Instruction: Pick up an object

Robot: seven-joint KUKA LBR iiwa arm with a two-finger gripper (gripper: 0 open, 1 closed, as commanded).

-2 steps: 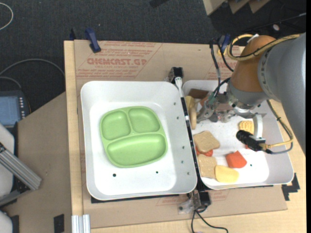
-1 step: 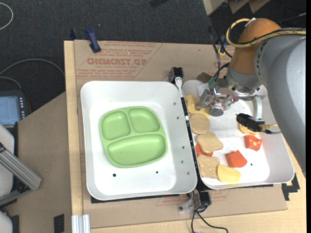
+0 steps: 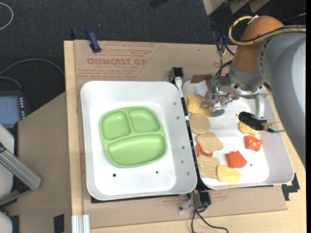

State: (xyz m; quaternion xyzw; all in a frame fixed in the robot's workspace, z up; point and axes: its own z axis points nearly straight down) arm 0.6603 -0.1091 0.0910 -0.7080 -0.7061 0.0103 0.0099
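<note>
Divided tray in left bin (food pieces in right bin).

even, bright overhead light; white bins nearly glare, shadows soft, the close grey arm slightly blurred.

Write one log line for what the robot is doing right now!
phase: reaching | pincer: low in right bin, above toy food by round cracker | held: nothing seen | green tray: left bin

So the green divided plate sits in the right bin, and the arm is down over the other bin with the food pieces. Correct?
Not quite. In the camera view the green divided plate sits in the left bin, not the right. The gripper is down over the right bin, among the food pieces.
</note>
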